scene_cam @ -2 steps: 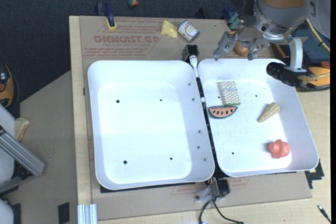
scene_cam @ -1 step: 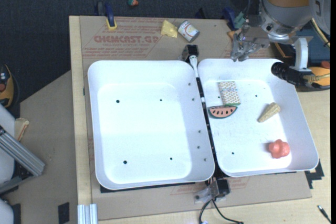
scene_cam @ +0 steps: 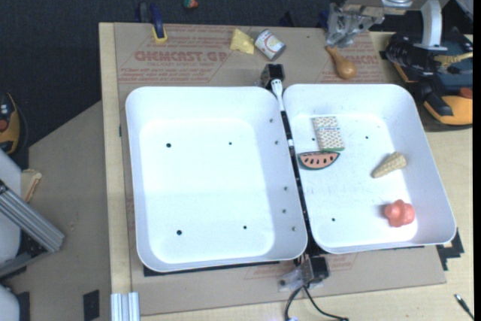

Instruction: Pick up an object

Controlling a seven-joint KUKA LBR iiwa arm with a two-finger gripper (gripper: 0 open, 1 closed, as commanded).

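Observation:
The right bin (scene_cam: 421, 124) holds several small objects: a patterned rectangular packet (scene_cam: 328, 133), a watermelon slice (scene_cam: 319, 159) just below it, a tan ice cream cone (scene_cam: 388, 165) toward the right wall, and a red-pink lump (scene_cam: 398, 213) near the front right corner. My gripper (scene_cam: 344, 28) hangs at the top right, beyond the far rim of the right bin, above the cardboard. It is well apart from all the objects in the bin. Nothing shows between its fingers.
The left bin (scene_cam: 150, 116) sits beside the right one. On the cardboard behind the bins lie a yellow wedge (scene_cam: 242, 42), a small white carton (scene_cam: 270, 44), a blue-yellow clamp (scene_cam: 157, 22) and a brown pear-shaped thing (scene_cam: 343, 64). Tools clutter the far right (scene_cam: 436, 64).

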